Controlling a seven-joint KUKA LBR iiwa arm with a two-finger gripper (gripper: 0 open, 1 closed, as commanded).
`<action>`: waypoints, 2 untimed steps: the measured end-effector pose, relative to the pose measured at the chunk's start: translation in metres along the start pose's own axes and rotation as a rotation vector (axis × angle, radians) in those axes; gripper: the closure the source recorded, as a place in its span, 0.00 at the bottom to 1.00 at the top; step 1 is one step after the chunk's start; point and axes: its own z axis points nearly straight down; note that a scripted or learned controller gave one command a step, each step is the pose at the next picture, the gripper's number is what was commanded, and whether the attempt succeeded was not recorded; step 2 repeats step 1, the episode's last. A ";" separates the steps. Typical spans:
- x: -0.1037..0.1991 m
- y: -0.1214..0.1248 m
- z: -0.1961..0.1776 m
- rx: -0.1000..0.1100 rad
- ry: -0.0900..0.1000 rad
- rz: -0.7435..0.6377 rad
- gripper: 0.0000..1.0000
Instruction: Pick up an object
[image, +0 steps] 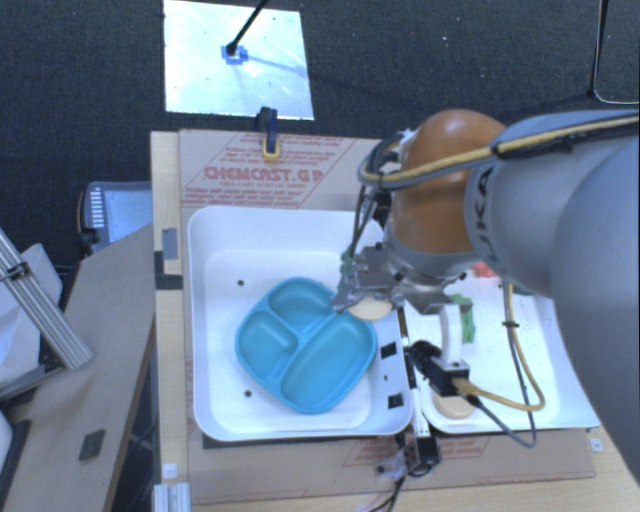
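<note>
- Over the left bin (215, 330), at its right side, I see the gripper (350, 297) low by the top right rim of the blue divided plate (305, 345).
- Gripper state: I cannot tell; nothing shows as held.
- Plate lies flat mid-bin, tilted diagonally; a small tan disc (370, 310) sits just beside its upper right edge.
- My judgement: the plate rim is thin, so I want to straddle the lip squarely, close firmly, then lift slowly to check it follows.
</note>
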 end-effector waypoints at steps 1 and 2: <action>-0.003 0.000 0.000 0.001 -0.001 0.006 0.00; -0.003 0.000 0.000 0.001 -0.001 0.006 0.00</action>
